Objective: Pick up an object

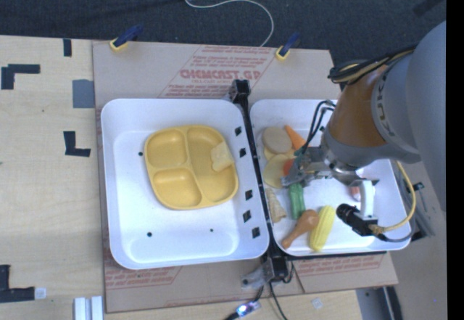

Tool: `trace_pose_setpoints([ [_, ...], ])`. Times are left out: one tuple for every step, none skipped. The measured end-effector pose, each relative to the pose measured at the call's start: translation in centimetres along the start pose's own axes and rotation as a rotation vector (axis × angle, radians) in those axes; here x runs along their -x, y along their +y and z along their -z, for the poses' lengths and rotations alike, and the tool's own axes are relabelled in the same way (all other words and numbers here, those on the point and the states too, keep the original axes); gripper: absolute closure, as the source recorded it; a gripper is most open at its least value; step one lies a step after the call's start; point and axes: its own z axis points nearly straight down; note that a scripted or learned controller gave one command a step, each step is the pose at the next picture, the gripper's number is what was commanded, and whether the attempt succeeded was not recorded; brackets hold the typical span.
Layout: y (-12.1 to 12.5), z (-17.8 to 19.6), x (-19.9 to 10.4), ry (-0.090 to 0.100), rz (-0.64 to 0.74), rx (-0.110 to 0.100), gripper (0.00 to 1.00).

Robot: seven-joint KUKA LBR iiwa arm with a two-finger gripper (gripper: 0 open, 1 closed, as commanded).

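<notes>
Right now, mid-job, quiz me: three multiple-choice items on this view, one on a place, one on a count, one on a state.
1. Where does the yellow divided plate lie?
A. In the left bin
B. In the right bin
C. On the cardboard outside both bins

2. How many sections does that plate have?
A. Two
B. Three
C. Five

3. How does the corn cob stand?
A. Lifted by the hand
B. Resting on the plate
C. Lying on the right bin's floor

Answers: 1 A, the plate sits in the bin left of the divider. 2 B, two sections above and one below show. 3 C, the cob lies near the bin's front wall beside the chicken leg, with the hand above and left of it, over the green vegetable.
</notes>
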Motion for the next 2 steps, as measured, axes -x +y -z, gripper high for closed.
trace_pose_setpoints([
  [1.7, 8.5, -10.0, 0.008, 0.012, 0.006, 1.0],
  [-2.4, 24.2, -10.5, 0.006, 0.004, 0.014, 1.0],
])
